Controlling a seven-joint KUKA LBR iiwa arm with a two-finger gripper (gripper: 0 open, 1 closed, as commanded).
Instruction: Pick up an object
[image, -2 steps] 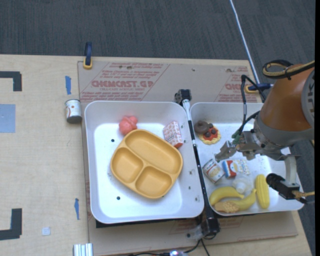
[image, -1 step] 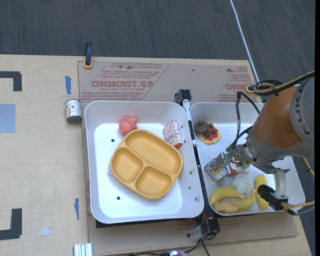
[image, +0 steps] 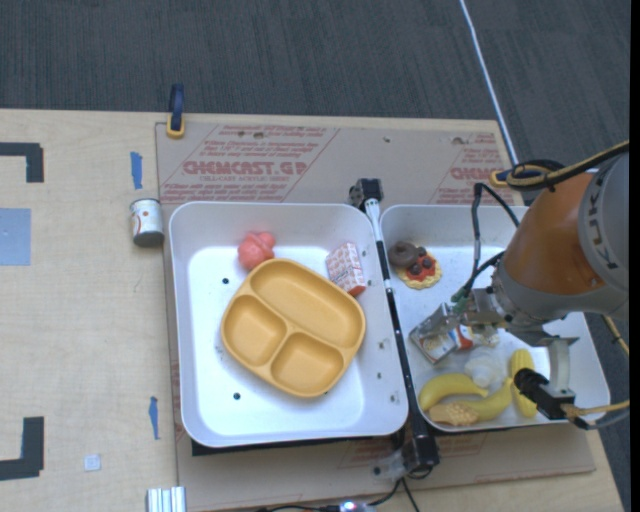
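Crumpled packet, silvery with red print, lies in the right bin, toward its left wall and about midway down. You see the gripper directly over the packet's upper right edge, close against it or touching it, with the grey and orange arm covering much of the bin behind it. From this angle you cannot tell whether the gripper is spread, closed, or gripping the packet.

Around it in the same bin you have a dark doughnut with red bits near the upper left corner. A banana lies along the lower edge with a piece of corn touching its lower side. A white lump sits just above the banana and a small yellow piece lies to its right.

In the left bin you see a yellow divided plate lying flat in the middle. A pink lump sits just beyond its upper left rim, and a small red and white carton at its upper right rim.
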